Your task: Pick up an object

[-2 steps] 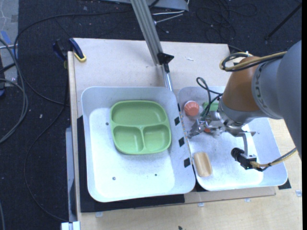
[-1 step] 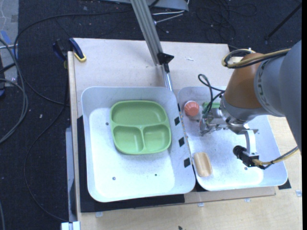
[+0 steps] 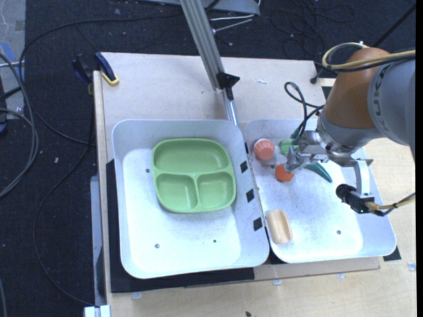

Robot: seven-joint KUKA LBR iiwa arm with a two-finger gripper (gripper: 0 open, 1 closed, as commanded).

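My gripper (image 3: pixel 293 166) hangs low over the back of the right bin (image 3: pixel 317 236). A small orange-red object (image 3: pixel 284 174) lies right at its fingertips, touching or just under them; I cannot tell whether it is gripped. A round pink-orange fruit (image 3: pixel 264 149) sits a little to the left near the bin's back left corner. Something teal-green (image 3: pixel 322 171) pokes out from under the wrist on the right, and a green bit (image 3: pixel 285 146) shows behind the gripper. A tan bread-like piece (image 3: pixel 278 226) lies near the bin's front left.
The left bin (image 3: pixel 139 243) holds a green divided plate (image 3: pixel 194 175). A metal pole (image 3: pixel 205 35) slants down to the seam between the bins. A black cable plug (image 3: pixel 350 195) hangs from the arm over the right bin.
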